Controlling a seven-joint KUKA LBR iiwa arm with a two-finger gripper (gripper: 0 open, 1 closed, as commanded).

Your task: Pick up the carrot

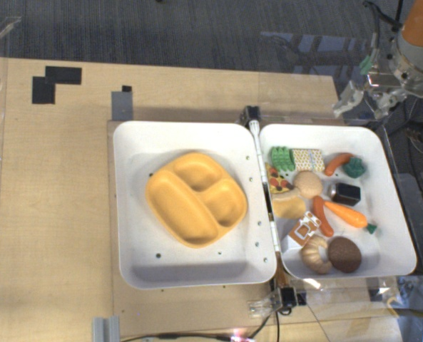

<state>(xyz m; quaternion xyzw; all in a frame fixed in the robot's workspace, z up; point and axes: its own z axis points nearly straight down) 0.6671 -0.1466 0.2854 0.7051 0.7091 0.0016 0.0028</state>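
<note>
Gripper [371, 91]: raised beyond the far right corner of the right bin, outside its rim; nothing between the tips; spread or pressed together — cannot tell.
Arm [418, 30]: grey with orange band, entering at the upper right corner, well apart from the carrot.
Right bin [396, 191]: crowded with small toy foods; carrot in the right half.
Carrot [345, 214]: lying flat on the bin floor, just beside a small black block [347, 192] on the far side and a red sausage-like piece [322, 216] on the left; a brown ball [344, 254] nearer the camera.
Long axis: slanting from upper left to lower right across the view.
Pointing: green stub end toward the bin's right wall, opposite end toward the bin's middle.
Left bin [136, 191]: holding a yellow divided dish [195, 198]; no part in the task.
Progress: by appearance nothing done; carrot untouched.
Remaining: travel over the carrot, descent, closing across the short width, lift.
</note>
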